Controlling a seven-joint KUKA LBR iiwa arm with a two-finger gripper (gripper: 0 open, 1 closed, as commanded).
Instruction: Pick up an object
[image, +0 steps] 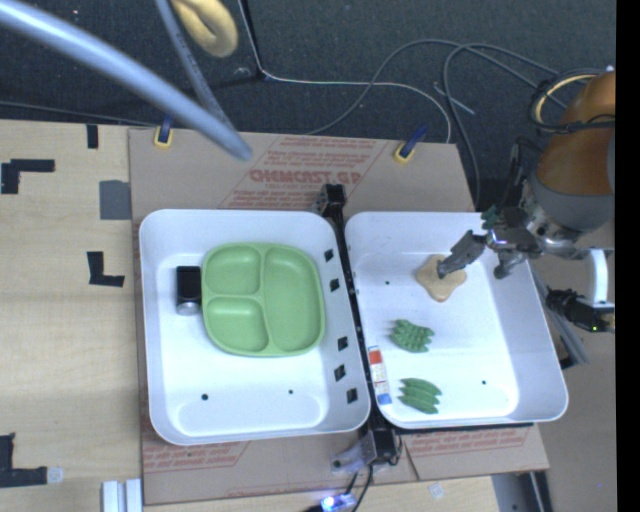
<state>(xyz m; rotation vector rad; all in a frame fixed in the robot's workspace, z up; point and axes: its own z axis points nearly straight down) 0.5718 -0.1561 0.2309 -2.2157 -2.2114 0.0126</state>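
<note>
My gripper (479, 265) hangs over the right bin (520, 340), near its upper right part. It is open, with nothing between the fingers. One dark finger (461, 253) points down-left, and its tip is at the top edge of a tan, biscuit-like piece (439, 281); I cannot tell whether they touch. The other finger (504, 264) stands apart to the right. Lower in the same bin lie a leafy green piece (411, 336) and a green pod-like piece (420, 394). A thin white and red tube (377, 372) lies along the bin's left wall.
The left bin (160, 340) holds a green divided plate (264, 298) and a small black block (187, 284) beside it. A black divider (340, 290) runs between the bins. Cables (420, 70) lie behind them. The arm's orange band (585, 120) is at the right.
</note>
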